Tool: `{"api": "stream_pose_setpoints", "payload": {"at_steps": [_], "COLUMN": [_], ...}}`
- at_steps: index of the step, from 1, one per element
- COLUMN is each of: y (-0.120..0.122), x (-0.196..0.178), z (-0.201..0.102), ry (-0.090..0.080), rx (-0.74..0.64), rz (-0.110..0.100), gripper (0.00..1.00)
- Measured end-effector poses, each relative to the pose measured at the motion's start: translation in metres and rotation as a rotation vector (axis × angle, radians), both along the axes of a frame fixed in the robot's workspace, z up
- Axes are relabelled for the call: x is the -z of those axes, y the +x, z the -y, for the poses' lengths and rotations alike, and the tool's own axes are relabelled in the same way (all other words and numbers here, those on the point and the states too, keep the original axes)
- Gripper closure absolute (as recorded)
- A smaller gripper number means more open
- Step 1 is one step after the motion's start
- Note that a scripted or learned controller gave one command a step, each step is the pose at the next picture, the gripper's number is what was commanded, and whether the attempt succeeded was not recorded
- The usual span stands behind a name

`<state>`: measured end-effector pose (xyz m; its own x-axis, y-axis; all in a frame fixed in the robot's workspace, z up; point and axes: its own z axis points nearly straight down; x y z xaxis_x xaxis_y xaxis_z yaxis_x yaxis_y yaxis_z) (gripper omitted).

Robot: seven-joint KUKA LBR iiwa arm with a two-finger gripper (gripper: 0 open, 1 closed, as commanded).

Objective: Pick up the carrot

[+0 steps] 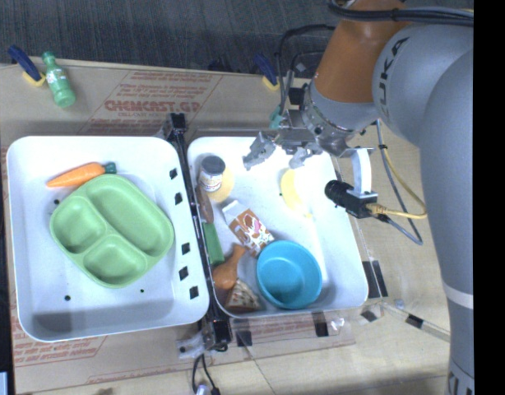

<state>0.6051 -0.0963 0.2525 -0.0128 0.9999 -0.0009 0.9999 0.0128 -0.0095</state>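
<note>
I see the carrot (76, 174) lying in the left bin (22, 245), at its far left, touching the far edge of the green divided plate (111, 229). My gripper (277, 156) hangs over the far end of the right bin (351, 245), well apart from the carrot. Its fingers (257, 152) look spread and hold nothing. Under it in that bin sit a small jar (211, 174), a pale yellow round piece (295, 189), a snack packet (251, 230) and a blue bowl (289, 274) (the near corner is crowded and hard to sort out). A green bottle (59, 81) stands on the tabletop (154, 97) at far left.
</note>
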Motion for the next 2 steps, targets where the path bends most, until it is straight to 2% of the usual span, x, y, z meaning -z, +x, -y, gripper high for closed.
{"api": "stream_pose_setpoints", "payload": {"at_steps": [1,2], "y": [0.011,0.052], "x": [0.126,0.094], "z": [0.010,0.066], "ry": [-0.001,-0.003], "rx": [0.166,0.010], "rz": [-0.012,0.006], "gripper": [0.00,0.00]}}
